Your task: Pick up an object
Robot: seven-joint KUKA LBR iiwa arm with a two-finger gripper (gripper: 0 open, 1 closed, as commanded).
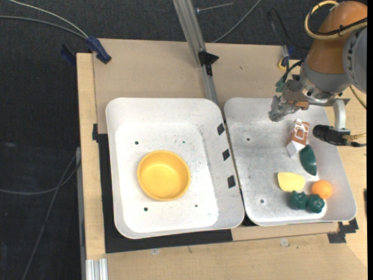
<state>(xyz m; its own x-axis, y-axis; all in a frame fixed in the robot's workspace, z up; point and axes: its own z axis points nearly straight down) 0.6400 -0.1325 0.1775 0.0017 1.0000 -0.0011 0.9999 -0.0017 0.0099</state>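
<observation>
Your left bin (125, 127) holds a yellow bowl (164, 174). The right bin (250, 156) holds a small carton (298, 134) (orange and white), near the gripper (280, 111).

Glossy yellow plastic bowl (164, 174), matt speckled white bins (125, 121), plywood-like bench (151, 69), perhaps cardboard carton (298, 134)

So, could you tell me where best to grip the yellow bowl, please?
Probably the rim: the bowl sits upright and open, alone in the left bin. Come straight down, one finger inside the wall and one outside; its near-right edge faces the claw.
</observation>
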